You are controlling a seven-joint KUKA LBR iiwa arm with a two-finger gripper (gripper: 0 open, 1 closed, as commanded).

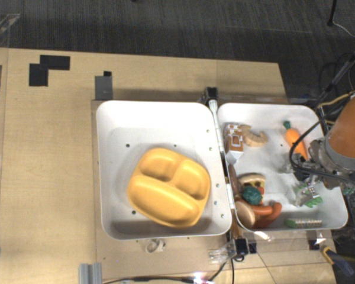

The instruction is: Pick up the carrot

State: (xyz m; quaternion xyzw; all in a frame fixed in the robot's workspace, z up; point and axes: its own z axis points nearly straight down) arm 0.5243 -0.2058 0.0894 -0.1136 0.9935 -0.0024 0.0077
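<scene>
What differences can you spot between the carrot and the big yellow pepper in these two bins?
Size: the carrot is small and slim; the pepper is far larger and bulky.
Colour: the carrot is orange with a green top; the pepper is plain yellow.
Place: the carrot lies in the right bin among several other items; the pepper sits in the left bin.
Shape: the carrot is narrow; the pepper is rounded and lobed.
Both are food items resting on a bin floor.

bins: 2 white, left bin (106, 158), right bin (266, 108) | yellow bell pepper (168, 185): 1 | carrot (294, 139): 1 | red sausage (266, 213): 1 | green pieces (310, 202): at least 2 | remaining small items: count unclear
</scene>
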